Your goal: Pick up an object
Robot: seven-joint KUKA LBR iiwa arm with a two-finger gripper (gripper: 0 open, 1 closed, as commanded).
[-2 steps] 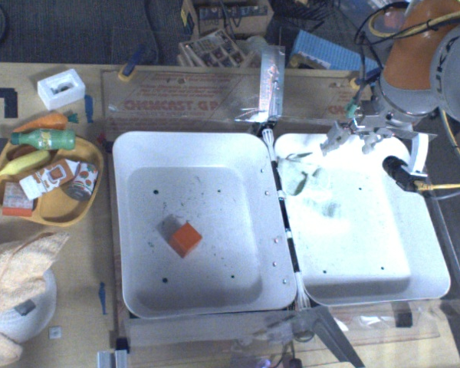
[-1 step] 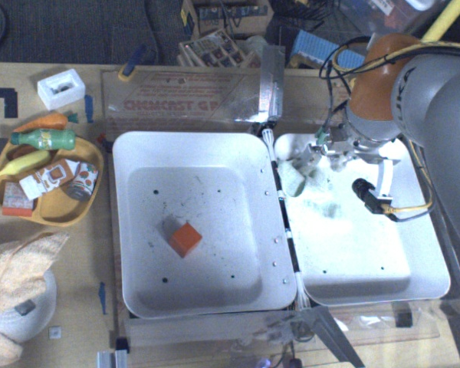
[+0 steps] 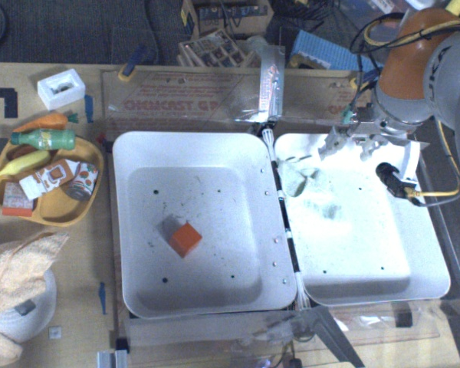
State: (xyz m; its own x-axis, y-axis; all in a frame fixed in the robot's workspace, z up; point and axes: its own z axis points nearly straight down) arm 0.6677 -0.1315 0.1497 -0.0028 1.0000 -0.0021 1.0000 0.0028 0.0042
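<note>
Left bin (image 3: 138, 167): shallow, white, with rounded corners; it holds one orange block (image 3: 186, 239), lying a little left of the middle and toward the near side, tilted so one corner points down; a grey shadow sits just beside the block at its upper left; small dark specks are scattered over the floor.

Right bin (image 3: 368, 274): shallow, white, touching the left bin along their shared edge; near its far-left corner lies a pale, crumpled, see-through thing (image 3: 297, 176), too washed out to name; faint grey smudges show near the middle of the floor.

Arm (image 3: 414, 60): grey with an orange band, reaching in from the right above the far-right part of the right bin.

Gripper (image 3: 351, 136): over the far edge of the right bin, well apart from the orange block; whether the fingers are apart or together I cannot tell, as glare blurs them; nothing can be seen between them.

Yellow bowl (image 3: 61, 215): on the bench left of the left bin; it holds a green bottle (image 3: 50, 139), a yellow banana-like item (image 3: 19, 163), and some small printed packets (image 3: 57, 176).

White box (image 3: 61, 88): small, on the bench beyond the bowl.

Cloth (image 3: 19, 271): pale orange, crumpled, at the near-left corner of the bench.
</note>
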